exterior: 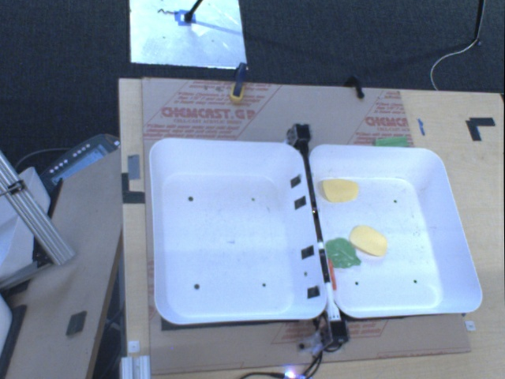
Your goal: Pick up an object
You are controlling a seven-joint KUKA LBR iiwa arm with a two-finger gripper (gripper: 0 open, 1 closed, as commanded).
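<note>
Three small objects lie in the right bin. A flat yellow piece rests near the bin's upper left corner. A second yellow piece, oval and tilted, lies lower toward the middle. A green piece touches its left side, close to the divider between the bins.
The left bin sits beside the right one, joined by a black clip strip. Both rest on a cardboard sheet on the bench. A yellow clamp stands at the cardboard's far edge. A metal plate lies beyond.
</note>
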